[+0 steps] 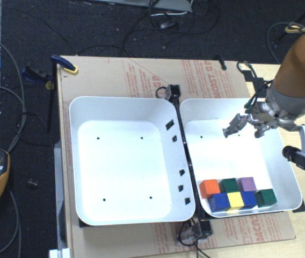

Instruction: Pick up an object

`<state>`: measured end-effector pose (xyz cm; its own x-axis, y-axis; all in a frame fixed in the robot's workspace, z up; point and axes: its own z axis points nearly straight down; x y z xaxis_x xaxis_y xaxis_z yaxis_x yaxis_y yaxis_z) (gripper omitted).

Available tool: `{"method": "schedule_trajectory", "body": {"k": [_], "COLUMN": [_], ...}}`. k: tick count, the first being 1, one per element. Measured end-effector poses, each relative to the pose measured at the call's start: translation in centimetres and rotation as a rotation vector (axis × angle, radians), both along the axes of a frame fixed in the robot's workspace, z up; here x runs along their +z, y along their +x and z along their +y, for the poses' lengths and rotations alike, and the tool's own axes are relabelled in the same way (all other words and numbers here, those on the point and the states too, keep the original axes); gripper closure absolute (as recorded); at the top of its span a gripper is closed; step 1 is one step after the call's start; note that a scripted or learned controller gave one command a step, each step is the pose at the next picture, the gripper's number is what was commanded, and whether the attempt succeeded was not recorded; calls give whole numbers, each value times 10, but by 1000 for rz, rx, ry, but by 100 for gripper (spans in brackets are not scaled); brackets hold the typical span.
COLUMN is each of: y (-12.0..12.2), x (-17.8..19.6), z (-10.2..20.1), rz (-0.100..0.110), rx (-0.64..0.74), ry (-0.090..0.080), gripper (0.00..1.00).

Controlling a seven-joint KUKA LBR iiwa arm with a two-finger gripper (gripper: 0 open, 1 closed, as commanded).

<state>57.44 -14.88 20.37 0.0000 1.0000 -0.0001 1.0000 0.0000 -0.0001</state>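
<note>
Pick not done yet, judging by the layout. Gripper up over the back half of the right bin, fingers spread apart, nothing between them. Tilted, pointing toward the bin's left wall. Arm in from the right, orange band over the grey wrist.

All candidate objects in the near corner of the right bin, packed in a tight cluster of two rows:
- orange block, back row left
- dark green block next to it
- purple block, back row right
- blue block, front row left
- yellow block beside it
- second blue block after that
- green block at the right end, against the bin's front wall

Blocks touching or nearly so, hard to tell gaps at this angle. None lifted, none displaced from the cluster.

Left bin beside it on the counter, not relevant to the pick right now.

Remaining, as a guess: move gripper forward and down to the cluster, choose one block, close, lift. Well apart from the blocks at present, so whole approach left. Edge blocks (orange, green) likely easier: free side for a finger. Middle ones crowded by neighbours, finger clearance doubtful. Risk of nudging neighbours or closing on two at once.
</note>
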Motion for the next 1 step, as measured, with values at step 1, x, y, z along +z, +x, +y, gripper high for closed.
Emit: {"method": "schedule_trajectory", "body": {"k": [1], "y": [-70], "x": [-27], "z": [-48], "rz": [4], "rx": [-6], "ry": [0], "gripper": [0]}}
